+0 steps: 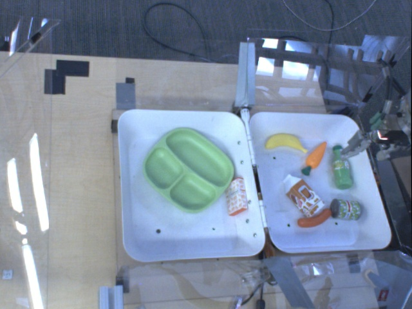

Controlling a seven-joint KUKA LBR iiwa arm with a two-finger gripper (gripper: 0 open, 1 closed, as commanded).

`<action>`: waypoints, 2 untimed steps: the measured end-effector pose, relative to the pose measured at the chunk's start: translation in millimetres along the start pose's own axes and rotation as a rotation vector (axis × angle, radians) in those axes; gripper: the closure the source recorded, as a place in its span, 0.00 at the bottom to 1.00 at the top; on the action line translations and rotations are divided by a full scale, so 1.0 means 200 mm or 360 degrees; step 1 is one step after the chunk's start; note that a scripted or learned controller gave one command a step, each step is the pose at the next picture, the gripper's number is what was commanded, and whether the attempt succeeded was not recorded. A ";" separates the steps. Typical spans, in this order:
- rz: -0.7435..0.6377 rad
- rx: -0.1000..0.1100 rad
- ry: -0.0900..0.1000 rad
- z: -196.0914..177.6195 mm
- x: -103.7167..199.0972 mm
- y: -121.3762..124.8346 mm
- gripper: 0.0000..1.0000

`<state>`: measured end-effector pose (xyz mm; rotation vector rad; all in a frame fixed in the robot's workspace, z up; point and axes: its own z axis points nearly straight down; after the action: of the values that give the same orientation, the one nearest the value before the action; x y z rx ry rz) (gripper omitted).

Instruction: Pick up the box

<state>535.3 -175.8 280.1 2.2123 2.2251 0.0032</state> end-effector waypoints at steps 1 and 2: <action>-0.0042 -0.0027 -0.0005 0.78 0.07 -0.20 0.00; 0.0386 -0.0075 -0.0002 0.85 0.17 -0.17 0.00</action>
<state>501.7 -142.6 109.4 2.4381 1.9199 0.0539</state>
